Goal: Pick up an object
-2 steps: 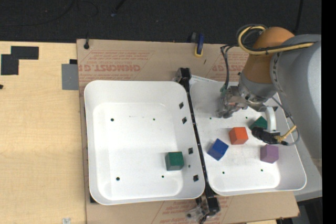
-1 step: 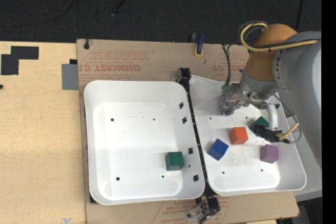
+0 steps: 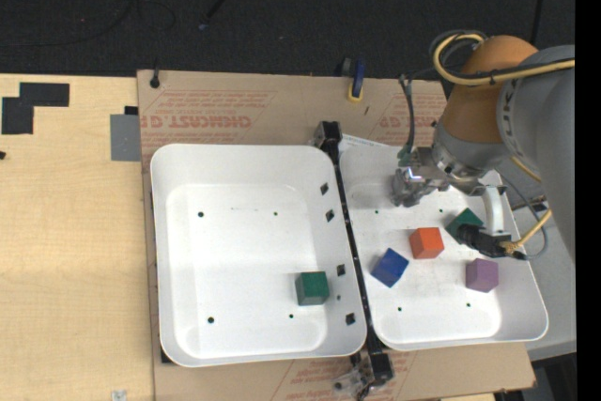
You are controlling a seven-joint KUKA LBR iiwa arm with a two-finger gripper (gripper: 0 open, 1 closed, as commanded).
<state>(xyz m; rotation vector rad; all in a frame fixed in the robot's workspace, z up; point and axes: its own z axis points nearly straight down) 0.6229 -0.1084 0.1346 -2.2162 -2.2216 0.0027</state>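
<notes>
Gripper (image 3: 409,185) hangs over the upper part of the right bin (image 3: 526,319), right of frame centre. Finger opening cannot be told from this angle; nothing visible in its grasp. Nearest candidate: orange cube (image 3: 426,242), lying below and slightly right of the gripper, near it but apart. Blue cube (image 3: 390,267) sits further down-left, purple cube (image 3: 482,275) lower right. Green cube (image 3: 312,287) rests alone in the left bin (image 3: 174,202), well apart. Judgement: a short downward-frame shift favours the orange cube.

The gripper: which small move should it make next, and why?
Probably a short move toward the orange cube and down. The gripper hangs over the right white bin with no object seen between its fingers, and that cube lies nearest.
</notes>
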